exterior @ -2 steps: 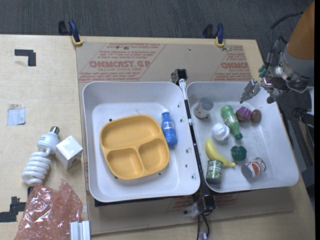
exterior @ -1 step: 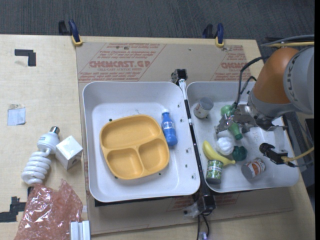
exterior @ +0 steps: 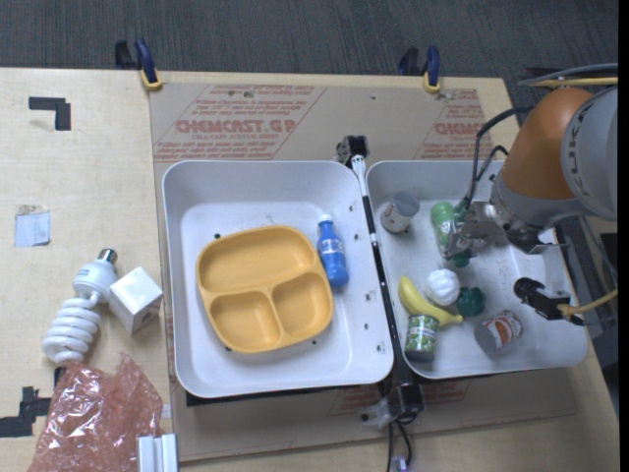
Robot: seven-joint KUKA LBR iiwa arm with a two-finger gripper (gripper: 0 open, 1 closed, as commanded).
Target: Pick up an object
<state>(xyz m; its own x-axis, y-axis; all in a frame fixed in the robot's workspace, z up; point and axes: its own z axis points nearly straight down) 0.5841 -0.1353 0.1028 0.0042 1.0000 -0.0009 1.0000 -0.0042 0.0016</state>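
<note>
My gripper (exterior: 459,247) is low in the right bin (exterior: 550,357), near its middle. A light green object (exterior: 443,214) lies right against its left side, partly hidden by it. Just below the gripper sit a white rounded object (exterior: 443,285), a yellow banana (exterior: 423,303) and a dark green piece (exterior: 471,300). A grey cup (exterior: 399,213) stands at the bin's upper left. Near the front wall are a green can (exterior: 421,334) and a grey tin with a red label (exterior: 498,331).
The left bin (exterior: 187,264) holds a yellow divided plate (exterior: 263,288) and a blue bottle (exterior: 331,252) beside it. Left of the bins, on the bench, lie a spiral light bulb (exterior: 79,308), a white cube (exterior: 136,298) and crumpled pink wrap (exterior: 93,416).
</note>
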